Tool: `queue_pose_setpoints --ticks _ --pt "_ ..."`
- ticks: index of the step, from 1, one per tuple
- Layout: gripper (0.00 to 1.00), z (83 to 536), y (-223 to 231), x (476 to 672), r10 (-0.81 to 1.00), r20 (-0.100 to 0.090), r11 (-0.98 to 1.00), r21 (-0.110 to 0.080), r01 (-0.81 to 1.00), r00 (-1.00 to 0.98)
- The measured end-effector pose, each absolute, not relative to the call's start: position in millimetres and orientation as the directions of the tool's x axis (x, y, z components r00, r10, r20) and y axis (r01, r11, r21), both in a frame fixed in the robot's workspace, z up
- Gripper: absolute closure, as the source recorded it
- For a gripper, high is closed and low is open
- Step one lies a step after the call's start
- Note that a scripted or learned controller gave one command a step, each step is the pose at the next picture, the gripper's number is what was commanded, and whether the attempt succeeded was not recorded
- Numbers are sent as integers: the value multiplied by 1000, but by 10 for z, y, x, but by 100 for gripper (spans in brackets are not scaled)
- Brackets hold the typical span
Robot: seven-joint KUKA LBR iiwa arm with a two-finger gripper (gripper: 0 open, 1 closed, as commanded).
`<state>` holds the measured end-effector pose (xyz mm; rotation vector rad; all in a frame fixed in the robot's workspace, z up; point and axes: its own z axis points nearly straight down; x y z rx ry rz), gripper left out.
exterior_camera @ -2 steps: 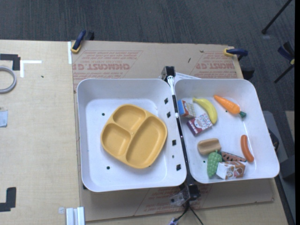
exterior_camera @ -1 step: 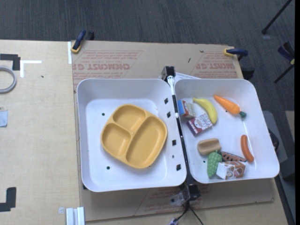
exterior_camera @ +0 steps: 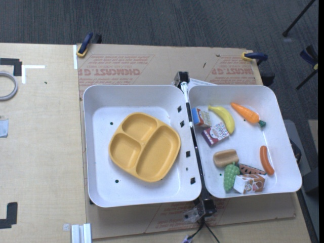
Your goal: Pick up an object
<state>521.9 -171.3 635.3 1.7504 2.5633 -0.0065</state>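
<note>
Toy food is gathered in the right bin (exterior_camera: 248,140), with a banana (exterior_camera: 225,118), carrot (exterior_camera: 245,113), sausage (exterior_camera: 267,160) and bun (exterior_camera: 226,157) lying apart, a yellow plate (exterior_camera: 145,147) is held by the left bin (exterior_camera: 98,135), and the end effector's state cannot be told.

The flattened cardboard sheet (exterior_camera: 167,65) under the bins bears red stamped lettering, upside down from this view, near its far edge on both the left and right, and it is too small and faint to read with certainty.
</note>
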Motion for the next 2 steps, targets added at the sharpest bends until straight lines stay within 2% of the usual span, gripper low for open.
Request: queue_pose_setpoints --ticks 2 --pt "100 6545 -1709 5245 929 -40 368 24 929 -367"
